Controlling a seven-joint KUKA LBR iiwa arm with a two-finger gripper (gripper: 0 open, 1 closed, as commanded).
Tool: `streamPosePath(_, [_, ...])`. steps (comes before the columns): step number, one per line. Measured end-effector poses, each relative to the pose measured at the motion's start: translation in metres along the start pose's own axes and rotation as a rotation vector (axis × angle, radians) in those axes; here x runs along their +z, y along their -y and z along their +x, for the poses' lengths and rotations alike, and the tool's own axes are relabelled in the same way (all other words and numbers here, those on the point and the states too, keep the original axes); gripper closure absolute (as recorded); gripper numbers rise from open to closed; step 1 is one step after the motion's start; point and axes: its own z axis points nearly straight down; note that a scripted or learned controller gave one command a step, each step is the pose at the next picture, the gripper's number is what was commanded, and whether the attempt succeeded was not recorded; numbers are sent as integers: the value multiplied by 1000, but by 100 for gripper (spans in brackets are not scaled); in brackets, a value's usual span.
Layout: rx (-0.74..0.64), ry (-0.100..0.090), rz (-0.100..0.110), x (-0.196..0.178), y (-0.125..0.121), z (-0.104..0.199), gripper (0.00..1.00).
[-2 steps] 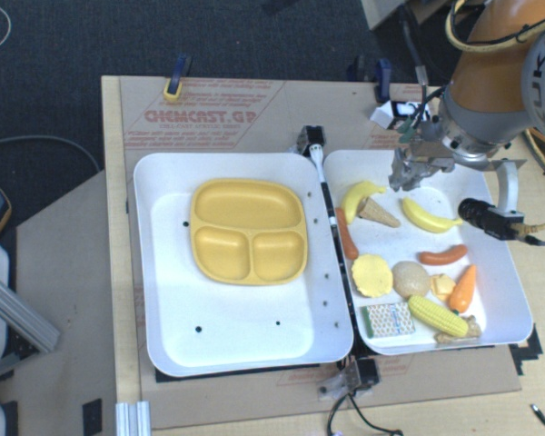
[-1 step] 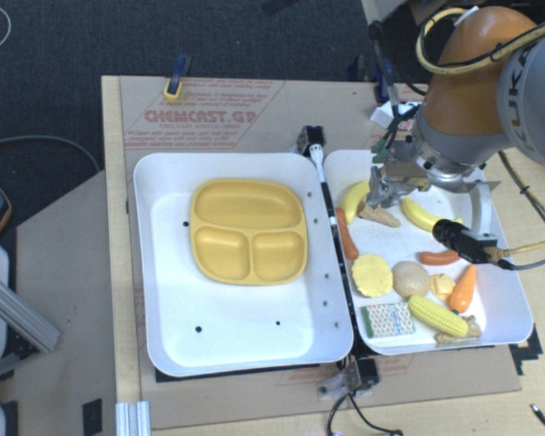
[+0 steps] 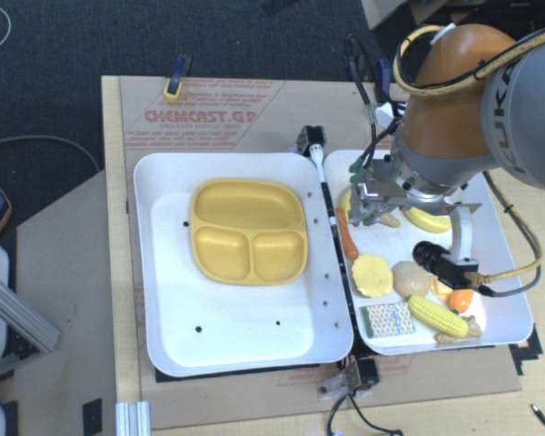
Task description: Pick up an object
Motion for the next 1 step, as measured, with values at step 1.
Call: streamPosePath(1, [4,1,1,10,24,14,100])
